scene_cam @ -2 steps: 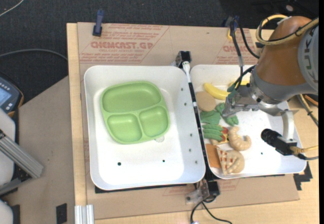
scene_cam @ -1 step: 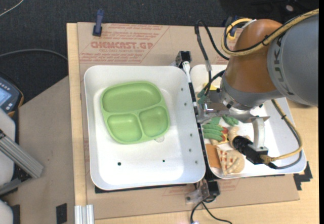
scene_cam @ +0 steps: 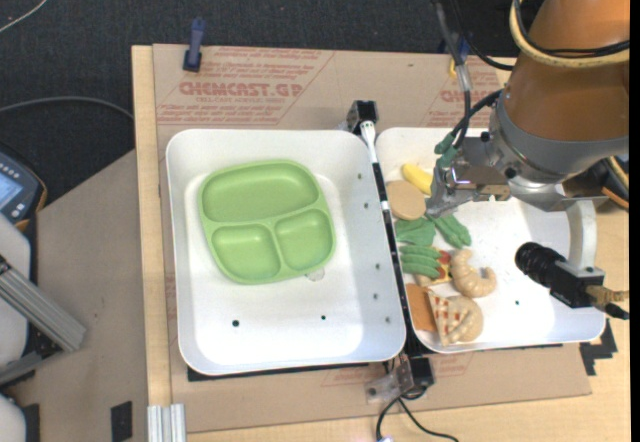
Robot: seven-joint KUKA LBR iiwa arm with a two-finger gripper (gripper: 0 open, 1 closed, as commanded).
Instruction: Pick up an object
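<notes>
green toy (scene_cam: pixel 437 231) lies apparently slanted under the claw (scene_cam: pixel 441 192).

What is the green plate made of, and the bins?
The green plate looks like plastic: smooth, one even colour, soft rounded dividers, slightly matte. The left bin and right bin also look like plastic, white with rounded moulded corners, though that is a guess.

Toy foods (scene_cam: pixel 440 270) clustered along right bin's (scene_cam: pixel 540 325) left side.
</notes>
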